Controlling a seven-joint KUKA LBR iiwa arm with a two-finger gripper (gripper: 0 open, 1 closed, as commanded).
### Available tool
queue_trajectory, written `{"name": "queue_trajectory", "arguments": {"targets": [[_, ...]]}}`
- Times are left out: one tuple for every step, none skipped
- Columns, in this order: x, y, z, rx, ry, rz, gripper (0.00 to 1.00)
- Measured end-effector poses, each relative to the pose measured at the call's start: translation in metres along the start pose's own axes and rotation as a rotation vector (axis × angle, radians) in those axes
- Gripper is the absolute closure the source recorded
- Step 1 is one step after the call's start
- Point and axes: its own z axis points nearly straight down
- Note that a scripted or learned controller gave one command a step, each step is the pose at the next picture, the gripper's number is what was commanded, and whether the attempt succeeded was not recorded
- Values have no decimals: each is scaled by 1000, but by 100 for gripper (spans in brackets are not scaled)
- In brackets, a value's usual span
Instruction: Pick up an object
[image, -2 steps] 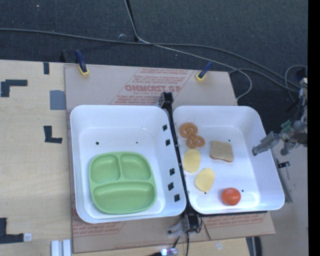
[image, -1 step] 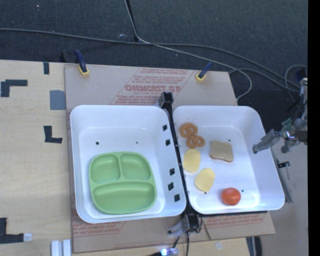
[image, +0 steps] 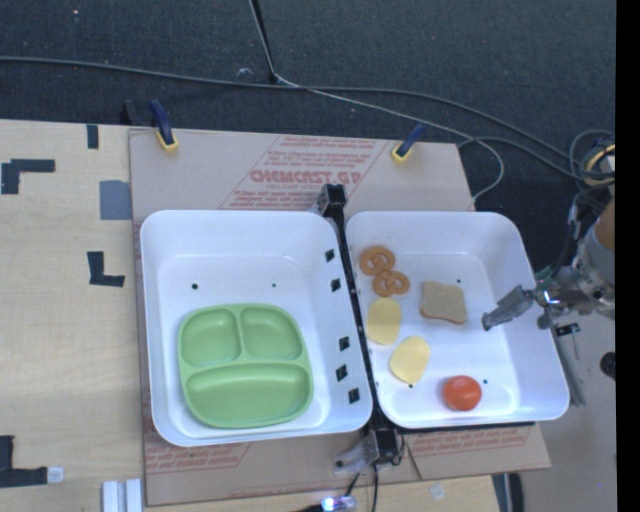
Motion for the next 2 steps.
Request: {"name": "queue_trajectory", "arguments": {"targets": [[6, 8, 58, 0, 0, -1, 0], [14, 2, 107, 0, 0, 0, 0]]}}
